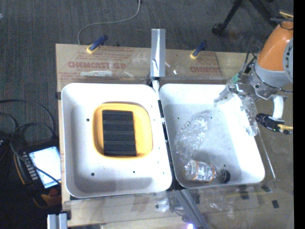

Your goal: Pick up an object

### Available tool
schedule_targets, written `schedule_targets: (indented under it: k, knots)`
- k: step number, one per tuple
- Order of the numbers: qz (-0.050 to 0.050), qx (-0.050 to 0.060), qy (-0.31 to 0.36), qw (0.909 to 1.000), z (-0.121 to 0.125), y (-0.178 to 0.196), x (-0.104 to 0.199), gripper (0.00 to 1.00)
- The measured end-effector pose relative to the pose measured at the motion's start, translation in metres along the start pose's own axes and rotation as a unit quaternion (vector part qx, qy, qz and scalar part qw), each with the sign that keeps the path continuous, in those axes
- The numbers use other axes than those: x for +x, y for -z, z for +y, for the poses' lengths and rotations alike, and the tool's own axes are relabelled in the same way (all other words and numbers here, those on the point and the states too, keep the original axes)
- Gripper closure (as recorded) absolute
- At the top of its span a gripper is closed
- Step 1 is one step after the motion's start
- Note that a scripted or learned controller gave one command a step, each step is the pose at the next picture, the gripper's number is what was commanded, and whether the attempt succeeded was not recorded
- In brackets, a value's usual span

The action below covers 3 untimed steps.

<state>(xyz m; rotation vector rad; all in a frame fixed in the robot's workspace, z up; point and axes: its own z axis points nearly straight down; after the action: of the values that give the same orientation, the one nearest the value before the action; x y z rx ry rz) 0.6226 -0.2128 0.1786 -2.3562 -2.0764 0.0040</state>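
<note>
gripper [231,90] sits at the upper right corner of the right bin [259,173], coming off the grey wrist with its orange band [275,51]. a clear, crinkled thing (looks like plastic wrap or a crushed clear bottle) hangs around it and trails down along the bin's right wall; i cannot make out the tips against it, so whether anything is pinched there i cannot tell.

step in hand, as i judge it: getting a firm hold on one object in the right bin. to do it well, i'd pick the item whose outline reads cleanest. the labelled bottle [206,171] lying on its side near the front wall, dark cap toward the right, looks the firmest target; close across its body, not along it, and keep off the wall. the crumpled clear plastic [193,133] in the middle of the bin would likely collapse or slip (thin, glossy).

counts:
- white bins: two, side by side.
- left bin [71,128]: one yellow tray with a black ribbed insert [120,132], roughly centred.
- right bin: one labelled bottle, one crumpled clear piece mid-bin, one clear piece by the gripper (could be more than one; edges are hard to read).
- blue clamps at the bench's back edge: two [96,44].
</note>
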Motion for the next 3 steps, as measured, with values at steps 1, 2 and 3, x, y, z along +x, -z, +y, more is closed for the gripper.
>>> schedule_targets:
  k: [1, 2, 3]
  knots:
    - [0.003, -0.001, -0.105, 0.9944, 0.027, -0.082, 0.013, 0.0]
    - [0.0, -0.001, -0.068, 0.9977, 0.005, 0.061, 0.031, 0.0]
    - [-0.001, 0.0, 0.02, 0.9998, -0.016, 0.048, 0.019, 0.0]
